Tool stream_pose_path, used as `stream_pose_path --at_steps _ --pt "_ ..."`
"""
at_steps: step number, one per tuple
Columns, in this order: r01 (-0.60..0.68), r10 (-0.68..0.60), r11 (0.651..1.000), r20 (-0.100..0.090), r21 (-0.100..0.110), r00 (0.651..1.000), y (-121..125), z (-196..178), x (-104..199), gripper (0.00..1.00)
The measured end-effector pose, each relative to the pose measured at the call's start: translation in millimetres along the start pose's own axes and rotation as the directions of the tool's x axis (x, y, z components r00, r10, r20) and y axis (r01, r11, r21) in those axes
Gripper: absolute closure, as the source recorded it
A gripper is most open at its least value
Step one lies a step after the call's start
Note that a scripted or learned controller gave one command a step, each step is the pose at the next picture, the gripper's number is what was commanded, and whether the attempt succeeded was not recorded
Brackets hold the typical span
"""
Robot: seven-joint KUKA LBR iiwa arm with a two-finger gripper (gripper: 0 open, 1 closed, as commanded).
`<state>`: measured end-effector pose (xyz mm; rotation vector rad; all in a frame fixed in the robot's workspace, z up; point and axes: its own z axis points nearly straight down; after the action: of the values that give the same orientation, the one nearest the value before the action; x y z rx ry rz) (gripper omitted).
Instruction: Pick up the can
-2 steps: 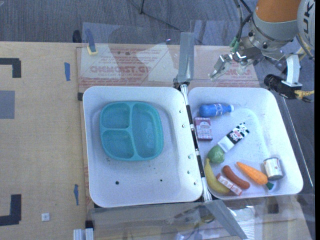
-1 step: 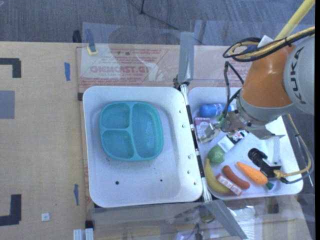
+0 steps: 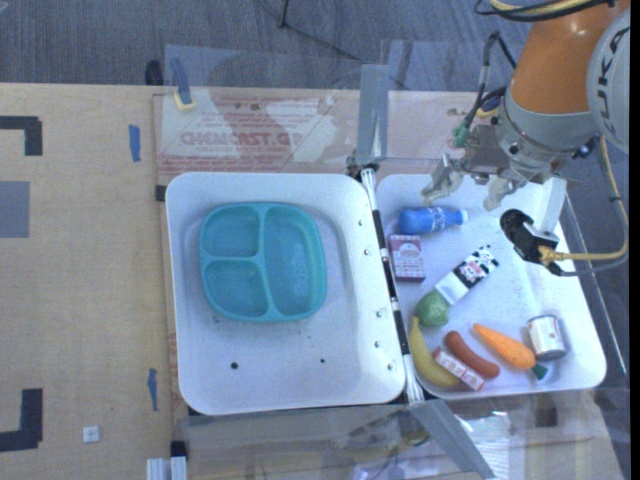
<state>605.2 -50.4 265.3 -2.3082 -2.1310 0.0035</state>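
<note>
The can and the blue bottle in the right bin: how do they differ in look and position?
The can is silver and short; the blue bottle is blue and longer. The can sits near the bin's front right corner, beside the carrot; the bottle lies at the back, just below the gripper. Both lie on their sides in the right bin, untouched by the gripper.

In the right bin [image 3: 585, 353], the can [image 3: 546, 336] lies at the near right corner. Relative to the can, the carrot [image 3: 503, 346] lies just left, sausage [image 3: 470, 354] and banana [image 3: 428, 358] farther left, bottle [image 3: 431, 219] well behind.
</note>
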Motion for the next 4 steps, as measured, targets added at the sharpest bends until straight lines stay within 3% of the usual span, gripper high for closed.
stream_pose_path --at_steps 1,2,3,4 --pt "0.005 -0.005 1.0 0.002 0.001 1.0 1 -8 1 1.0" --pt "0.006 -0.006 1.0 0.002 0.002 1.0 1 -8 2 0.0" --pt "-0.058 0.058 0.998 -0.002 0.003 0.998 -84 77 -27 0.0" --pt "-0.187 0.187 0.982 -0.006 -0.006 0.982 -64 177 -59 0.0"
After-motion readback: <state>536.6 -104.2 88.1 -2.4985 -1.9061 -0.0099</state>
